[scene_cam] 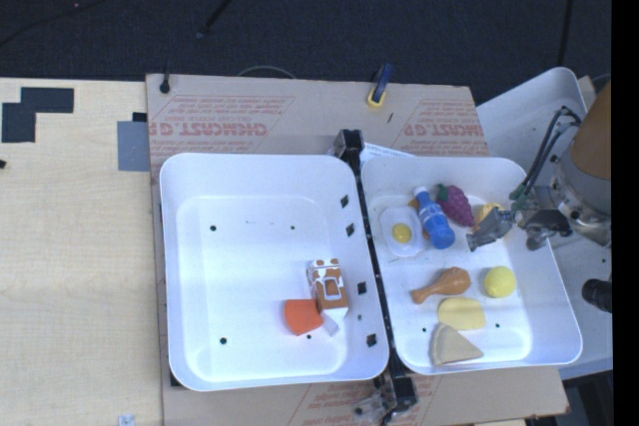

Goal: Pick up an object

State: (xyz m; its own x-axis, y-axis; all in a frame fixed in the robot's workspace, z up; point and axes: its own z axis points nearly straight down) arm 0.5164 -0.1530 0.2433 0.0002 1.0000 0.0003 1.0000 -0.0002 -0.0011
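My gripper (511,231) hangs over the right part of the right bin (559,334), reaching in from the right. Its two grey fingers (486,230) stand apart, open, with nothing between them. Just left of it lie purple grapes (458,205) and a blue bottle (433,218). A small yellow-orange piece (489,212) peeks out beside the left finger. A fried egg (400,232) lies further left. Below the gripper sit a yellow lemon (499,281), a brown drumstick (441,285), a pale yellow piece (460,314) and a beige wedge (454,345).
The left bin (200,214) holds an orange block (302,316) and a small white-and-orange toy (328,286) near its right wall. A black divider (364,244) runs between the bins. Cardboard (260,120) lies under both. A blue-and-yellow clamp (379,87) sits at the back edge.
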